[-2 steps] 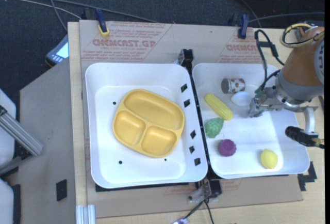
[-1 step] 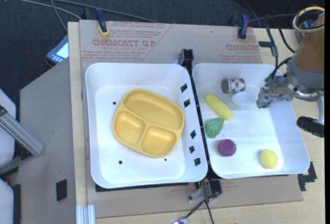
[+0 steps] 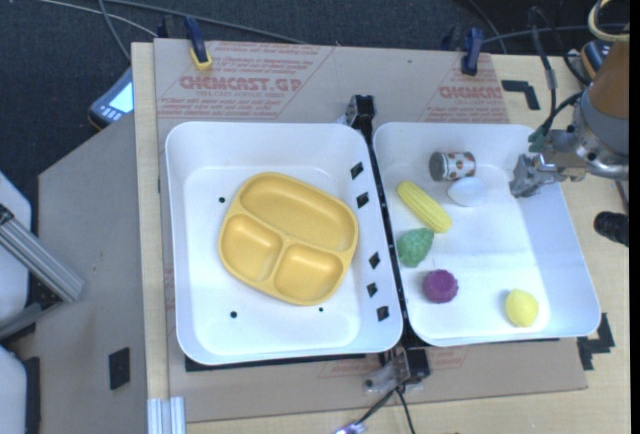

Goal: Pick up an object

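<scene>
Right bin (image 3: 560,222), contents: small can (image 3: 452,165) lying near the far wall, stiff, likely slick, best pinched across its body. Corn cob (image 3: 423,205), green lump (image 3: 415,245), purple ball (image 3: 440,285) along the left wall; lemon (image 3: 521,307) by the near edge. All look light. Gripper (image 3: 527,178) hovers at the far right corner; grasp state unreadable.

My gripper (image 3: 527,177) hangs at the far right of the right white bin (image 3: 560,252), with bare floor below and left of it between the small printed can (image 3: 452,164), yellow corn cob (image 3: 423,205) and yellow lemon (image 3: 521,307). The green lump (image 3: 415,245) and purple ball (image 3: 440,285) crowd the left wall. In the left bin (image 3: 190,222), a yellow divided plate (image 3: 288,237) fills the middle, leaving room along the edges.
</scene>
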Tool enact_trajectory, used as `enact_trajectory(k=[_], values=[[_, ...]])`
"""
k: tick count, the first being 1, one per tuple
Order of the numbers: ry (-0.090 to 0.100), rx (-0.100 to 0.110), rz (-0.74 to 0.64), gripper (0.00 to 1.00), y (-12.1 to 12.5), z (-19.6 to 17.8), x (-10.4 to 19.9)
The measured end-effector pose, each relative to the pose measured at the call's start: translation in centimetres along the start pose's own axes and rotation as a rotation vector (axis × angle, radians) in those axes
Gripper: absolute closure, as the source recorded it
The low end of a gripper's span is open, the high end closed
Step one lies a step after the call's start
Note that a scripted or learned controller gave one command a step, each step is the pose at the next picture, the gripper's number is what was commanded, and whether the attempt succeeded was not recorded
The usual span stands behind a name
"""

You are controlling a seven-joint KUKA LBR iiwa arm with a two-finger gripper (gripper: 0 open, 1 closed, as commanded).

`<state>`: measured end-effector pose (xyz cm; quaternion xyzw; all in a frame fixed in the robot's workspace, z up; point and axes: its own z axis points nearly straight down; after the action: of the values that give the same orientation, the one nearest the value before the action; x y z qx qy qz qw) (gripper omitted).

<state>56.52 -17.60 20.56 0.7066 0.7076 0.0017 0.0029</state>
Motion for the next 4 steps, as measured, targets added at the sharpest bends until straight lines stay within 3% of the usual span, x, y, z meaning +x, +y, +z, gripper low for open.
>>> enact_trajectory(k=[1,3,4], values=[[-0.001,-0.002,-0.001,1.00,0.8,-6.1,0.5],[0.005,0.009,-0.004,1.00,-0.6,-5.5,10.4],[0.005,0.010,-0.004,1.00,-2.6,-5.4,14.8]])
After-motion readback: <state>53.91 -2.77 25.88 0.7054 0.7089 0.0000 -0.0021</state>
